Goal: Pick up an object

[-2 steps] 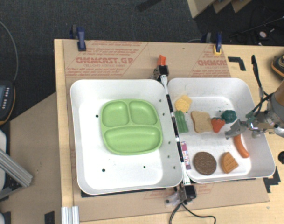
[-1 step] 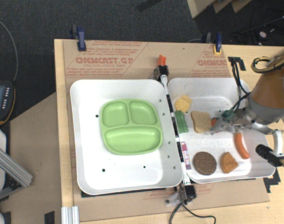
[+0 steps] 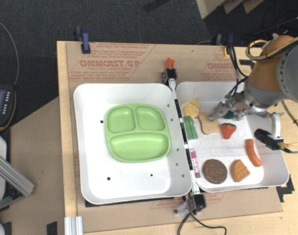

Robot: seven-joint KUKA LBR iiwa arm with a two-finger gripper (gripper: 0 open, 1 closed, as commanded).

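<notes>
Camera view: the gripper (image 3: 226,112) hangs low at the far side of the right bin (image 3: 276,177), just above the tan biscuit (image 3: 208,125) and beside the strawberry (image 3: 228,130); how wide it stands, or whether it has hold of anything, I cannot tell. The toy foods look light, stiff and smooth, likely slippery, so best pinched across the narrow middle. Count: one strawberry, one sausage (image 3: 253,152), one round brown cookie (image 3: 215,171), one orange wedge (image 3: 240,170), one yellow piece (image 3: 191,107), one green stick (image 3: 189,128). The left bin (image 3: 90,175) holds one green plate (image 3: 137,132).
</notes>
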